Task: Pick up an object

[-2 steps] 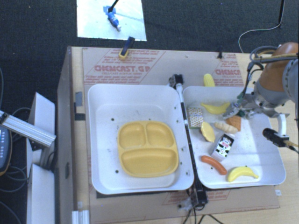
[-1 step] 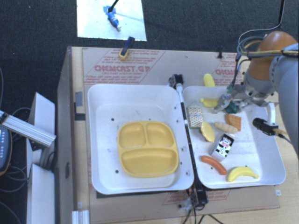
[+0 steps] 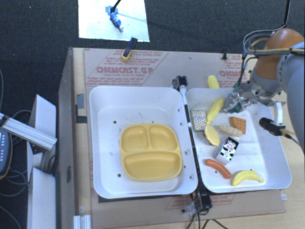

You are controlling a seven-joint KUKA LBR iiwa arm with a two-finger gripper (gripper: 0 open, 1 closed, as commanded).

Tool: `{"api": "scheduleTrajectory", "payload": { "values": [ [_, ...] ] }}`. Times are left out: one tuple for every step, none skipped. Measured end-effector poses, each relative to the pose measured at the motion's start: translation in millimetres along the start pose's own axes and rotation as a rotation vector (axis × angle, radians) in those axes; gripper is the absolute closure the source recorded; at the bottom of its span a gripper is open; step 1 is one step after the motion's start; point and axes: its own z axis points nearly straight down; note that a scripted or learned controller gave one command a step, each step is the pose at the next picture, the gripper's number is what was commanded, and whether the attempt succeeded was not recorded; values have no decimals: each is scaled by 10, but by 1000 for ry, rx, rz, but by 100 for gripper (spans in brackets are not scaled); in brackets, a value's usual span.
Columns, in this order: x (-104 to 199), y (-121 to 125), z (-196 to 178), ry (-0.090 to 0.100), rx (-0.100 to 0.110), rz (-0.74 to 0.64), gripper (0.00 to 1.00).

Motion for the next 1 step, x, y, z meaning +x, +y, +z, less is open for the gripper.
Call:
{"api": "scheduleTrajectory", "payload": {
  "values": [
    [901,-437,-480,2,-13,2,100]
  ]
}}
